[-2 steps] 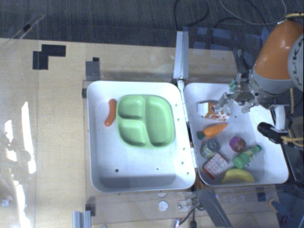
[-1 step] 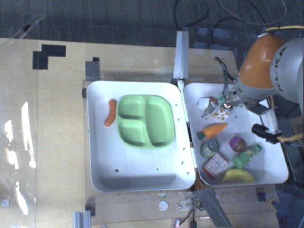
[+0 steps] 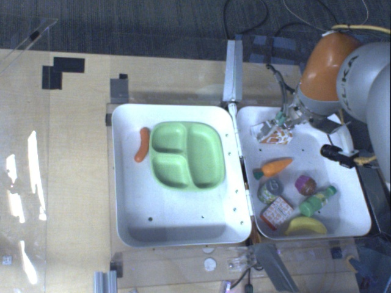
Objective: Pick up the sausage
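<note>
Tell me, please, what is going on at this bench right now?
A grey KUKA arm reaches in over the right bin, its hand low at that bin's far end, right by a crumpled snack packet. The sausage it is meant to pick up lies in the left bin, beside the green divided plate and well away from the hand. The carrot, banana and other items sit in the right bin.

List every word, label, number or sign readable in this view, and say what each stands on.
No text can be read here.
Crumpled snack packet: printed, too blurred to read.
Small red-and-white box: patterned print, too small to read.
Round tin: label illegible.
Green bottle: no legible label.
</note>
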Controlling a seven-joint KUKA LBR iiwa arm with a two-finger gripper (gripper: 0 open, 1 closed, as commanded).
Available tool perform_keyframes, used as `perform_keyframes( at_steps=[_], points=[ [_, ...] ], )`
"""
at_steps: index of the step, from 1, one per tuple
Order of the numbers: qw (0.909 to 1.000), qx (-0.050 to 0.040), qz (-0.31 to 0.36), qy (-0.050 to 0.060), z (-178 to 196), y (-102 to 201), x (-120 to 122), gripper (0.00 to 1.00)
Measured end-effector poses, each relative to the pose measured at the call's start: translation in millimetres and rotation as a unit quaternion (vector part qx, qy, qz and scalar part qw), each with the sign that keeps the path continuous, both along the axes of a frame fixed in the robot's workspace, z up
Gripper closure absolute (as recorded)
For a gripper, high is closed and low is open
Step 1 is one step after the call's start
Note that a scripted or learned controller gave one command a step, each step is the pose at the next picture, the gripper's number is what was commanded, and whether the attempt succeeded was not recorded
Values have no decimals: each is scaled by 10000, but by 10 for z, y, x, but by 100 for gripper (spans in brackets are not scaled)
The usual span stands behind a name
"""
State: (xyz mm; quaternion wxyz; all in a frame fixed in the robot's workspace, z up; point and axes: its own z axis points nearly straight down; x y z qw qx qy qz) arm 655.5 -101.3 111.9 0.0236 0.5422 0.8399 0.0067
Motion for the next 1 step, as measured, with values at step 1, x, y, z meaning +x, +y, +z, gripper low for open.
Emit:
perform_keyframes(
  at_steps=[1],
  points=[
    [9981,5,584,181,9,-33,194,0]
  ],
)
